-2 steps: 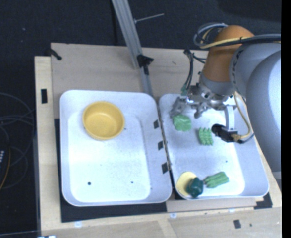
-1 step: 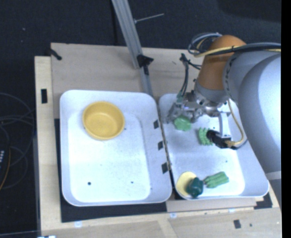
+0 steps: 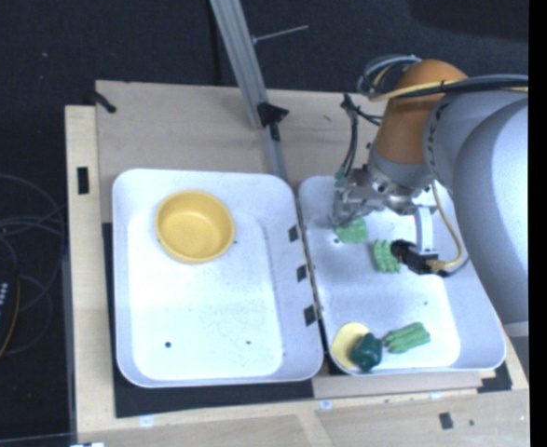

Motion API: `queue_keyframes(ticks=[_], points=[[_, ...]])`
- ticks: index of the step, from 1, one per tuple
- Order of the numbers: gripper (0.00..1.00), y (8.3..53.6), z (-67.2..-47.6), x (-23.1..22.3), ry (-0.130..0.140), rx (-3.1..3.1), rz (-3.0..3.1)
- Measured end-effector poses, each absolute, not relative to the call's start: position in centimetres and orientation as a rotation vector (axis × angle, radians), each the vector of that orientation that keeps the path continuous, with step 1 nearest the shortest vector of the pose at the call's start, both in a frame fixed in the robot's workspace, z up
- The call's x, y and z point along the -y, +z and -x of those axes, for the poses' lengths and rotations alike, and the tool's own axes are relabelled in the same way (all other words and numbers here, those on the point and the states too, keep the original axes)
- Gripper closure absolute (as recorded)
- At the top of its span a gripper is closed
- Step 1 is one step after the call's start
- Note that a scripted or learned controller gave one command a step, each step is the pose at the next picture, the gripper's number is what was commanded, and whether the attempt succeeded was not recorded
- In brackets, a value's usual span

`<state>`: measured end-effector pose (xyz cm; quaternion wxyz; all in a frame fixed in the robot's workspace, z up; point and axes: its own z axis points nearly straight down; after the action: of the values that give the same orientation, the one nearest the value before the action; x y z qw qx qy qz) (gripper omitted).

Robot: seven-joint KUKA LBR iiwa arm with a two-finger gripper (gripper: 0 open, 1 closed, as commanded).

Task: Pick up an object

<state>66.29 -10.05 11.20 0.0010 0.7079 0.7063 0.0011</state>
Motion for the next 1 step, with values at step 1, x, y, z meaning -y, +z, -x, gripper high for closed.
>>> queue_keyframes(ticks=[1], points=[[1.00,16.66,-66.86,10.99,0.006,-2.218,-2.219]])
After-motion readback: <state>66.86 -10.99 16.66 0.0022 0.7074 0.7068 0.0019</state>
